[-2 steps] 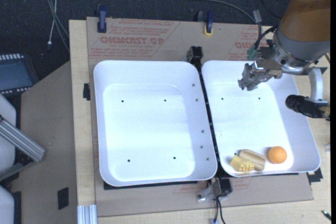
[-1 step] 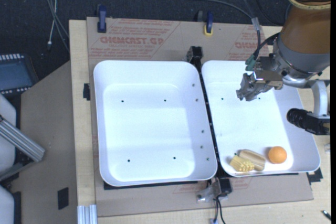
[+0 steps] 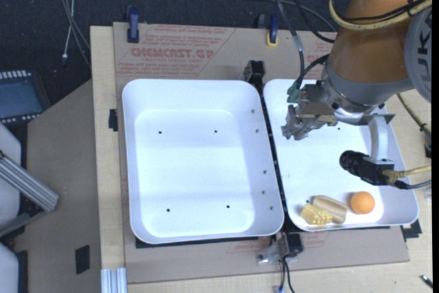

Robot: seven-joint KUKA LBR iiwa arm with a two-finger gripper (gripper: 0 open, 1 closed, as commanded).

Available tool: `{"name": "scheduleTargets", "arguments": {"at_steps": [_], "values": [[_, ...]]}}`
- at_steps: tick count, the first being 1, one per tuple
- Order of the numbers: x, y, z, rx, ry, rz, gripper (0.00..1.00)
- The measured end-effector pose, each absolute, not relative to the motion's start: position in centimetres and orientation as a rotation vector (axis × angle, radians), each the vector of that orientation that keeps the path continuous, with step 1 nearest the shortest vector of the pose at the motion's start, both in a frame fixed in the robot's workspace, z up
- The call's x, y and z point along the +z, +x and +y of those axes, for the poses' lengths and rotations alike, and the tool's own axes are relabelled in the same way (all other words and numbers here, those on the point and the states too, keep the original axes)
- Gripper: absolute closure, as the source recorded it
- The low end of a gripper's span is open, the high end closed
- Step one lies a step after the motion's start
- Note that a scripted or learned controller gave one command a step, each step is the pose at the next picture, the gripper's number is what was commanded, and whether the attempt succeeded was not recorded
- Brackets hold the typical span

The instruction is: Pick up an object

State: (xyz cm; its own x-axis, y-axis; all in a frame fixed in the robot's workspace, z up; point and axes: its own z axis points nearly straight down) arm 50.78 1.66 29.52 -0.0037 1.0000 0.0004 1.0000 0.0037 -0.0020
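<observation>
Camera view: claw (image 3: 296, 128), grip state indiscernible, above the right bin (image 3: 405, 213); orange ball (image 3: 362, 202) near its front edge.

Both bins (image 3: 199, 154) look like smooth, slightly glossy white plastic. The worktop (image 3: 175, 51) is matt brown cardboard with red print. The arm's orange band (image 3: 381, 0) shines like polished plastic. The hand (image 3: 302, 121) looks like dull grey metal. The ball (image 3: 362, 202) is matt orange.
</observation>
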Motion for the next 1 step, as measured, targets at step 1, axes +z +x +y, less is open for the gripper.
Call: {"name": "scheduleTargets", "arguments": {"at_steps": [1], "values": [[30.18, 51.58, 7.39, -0.002, -2.215, -2.227, 1.00]]}}
